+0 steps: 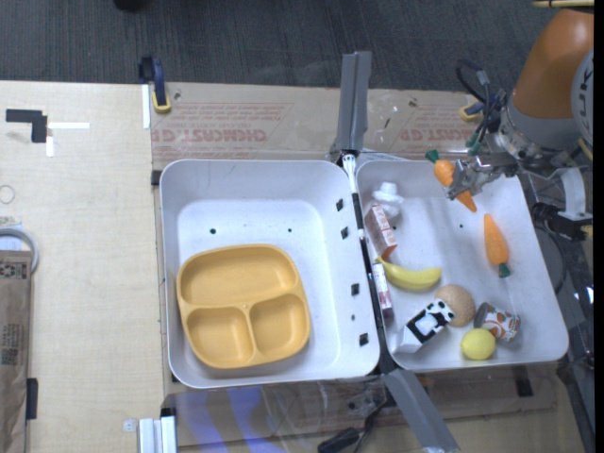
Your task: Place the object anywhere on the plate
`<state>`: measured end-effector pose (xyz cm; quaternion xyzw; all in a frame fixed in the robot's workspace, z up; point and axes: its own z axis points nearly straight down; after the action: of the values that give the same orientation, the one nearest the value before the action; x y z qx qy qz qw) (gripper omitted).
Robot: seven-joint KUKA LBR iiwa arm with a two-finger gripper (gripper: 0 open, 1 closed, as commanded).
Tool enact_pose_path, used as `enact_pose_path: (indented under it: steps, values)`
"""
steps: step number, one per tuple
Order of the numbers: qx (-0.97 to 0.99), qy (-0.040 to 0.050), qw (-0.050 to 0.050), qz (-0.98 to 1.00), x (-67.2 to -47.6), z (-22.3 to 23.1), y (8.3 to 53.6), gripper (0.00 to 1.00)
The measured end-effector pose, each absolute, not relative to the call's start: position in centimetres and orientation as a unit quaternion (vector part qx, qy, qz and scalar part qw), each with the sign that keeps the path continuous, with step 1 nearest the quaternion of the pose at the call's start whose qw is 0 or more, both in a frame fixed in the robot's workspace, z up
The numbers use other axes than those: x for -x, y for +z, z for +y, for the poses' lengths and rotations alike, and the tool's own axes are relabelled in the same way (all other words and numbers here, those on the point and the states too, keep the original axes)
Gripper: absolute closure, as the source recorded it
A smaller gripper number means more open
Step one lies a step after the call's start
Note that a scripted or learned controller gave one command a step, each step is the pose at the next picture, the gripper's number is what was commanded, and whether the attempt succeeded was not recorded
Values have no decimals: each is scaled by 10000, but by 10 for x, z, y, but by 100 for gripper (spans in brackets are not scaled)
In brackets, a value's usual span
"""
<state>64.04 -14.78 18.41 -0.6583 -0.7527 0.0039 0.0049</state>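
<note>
**Operator:** I have the gripper point(464, 189) at the upper right of the frame, over the far end of the right bin point(538, 347). A small orange carrot point(445, 172) sits right at the fingertips, and it looks pinched between them, though the wrist clutter makes that hard to confirm.

**Observer:** And the plate?

**Operator:** The yellow divided plate point(243, 305) lies in the lower part of the left bin point(245, 182), well apart from the gripper, to the lower left of it.

**Observer:** How do I do this step cleanly?

**Operator:** I lift straight up first, high enough to clear the divider point(359, 243) between the bins. A second carrot point(494, 241) lies just below the gripper, so I avoid dragging sideways while low. Then I travel left and down-frame until I am over the plate's big upper compartment, the widest target. I lower close before releasing, because a carrot dropped from height can roll off the rim.
</note>
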Motion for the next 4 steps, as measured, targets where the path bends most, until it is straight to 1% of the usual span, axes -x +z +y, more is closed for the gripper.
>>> enact_pose_path:
  steps: [1, 2, 3, 4]
  values:
    - [6432, 8, 7, -7657, -632, -71, 191, 100]
    - [5831, 9, 11, -8124, -551, -7, 191, 100]
    - [4811, 4, 4, -8767, -522, -20, 222, 100]
    - [4469, 8, 2, -8946, -628, 40, 228, 100]
